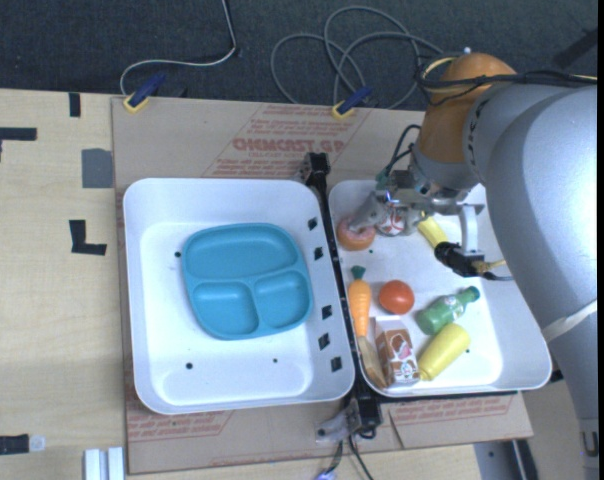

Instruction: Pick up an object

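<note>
Grey arm's two-finger gripper [382, 211] low in right white bin [512, 363], beside round orange-pink toy [356, 235]; finger state can't tell. Left white bin [147, 268] w/ blue divided plate [246, 277].

Looks like a robotics lab setup, not anyone's kitchen. The grey arm [542, 178] hangs over two white bins [142, 268] clamped onto a cardboard sheet [272, 143], loose cables [352, 43] trail across dark carpet [82, 18], black tape marks [82, 238] dot the bench, and the food is plastic toys, like the carrot [359, 306].
</note>
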Controlling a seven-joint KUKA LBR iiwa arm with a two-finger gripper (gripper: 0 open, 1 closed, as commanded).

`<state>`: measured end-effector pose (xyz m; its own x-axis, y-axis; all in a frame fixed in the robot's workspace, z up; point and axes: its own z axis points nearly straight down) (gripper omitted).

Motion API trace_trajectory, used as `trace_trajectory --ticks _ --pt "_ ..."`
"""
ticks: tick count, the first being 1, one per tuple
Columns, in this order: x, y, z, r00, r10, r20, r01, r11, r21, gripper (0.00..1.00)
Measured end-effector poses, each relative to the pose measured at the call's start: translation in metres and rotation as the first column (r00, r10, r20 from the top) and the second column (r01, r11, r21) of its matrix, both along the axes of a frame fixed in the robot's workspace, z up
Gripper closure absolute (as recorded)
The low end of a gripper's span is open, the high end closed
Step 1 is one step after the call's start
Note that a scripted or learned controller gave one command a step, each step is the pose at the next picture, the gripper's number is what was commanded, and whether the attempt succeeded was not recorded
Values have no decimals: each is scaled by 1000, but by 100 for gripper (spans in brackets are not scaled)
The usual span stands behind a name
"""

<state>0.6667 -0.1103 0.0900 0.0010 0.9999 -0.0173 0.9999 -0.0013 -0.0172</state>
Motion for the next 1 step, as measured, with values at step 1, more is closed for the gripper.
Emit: trace_trajectory --ticks 1 --pt "-1 0 7 1000 1 -6 -1 1000 -1 100"
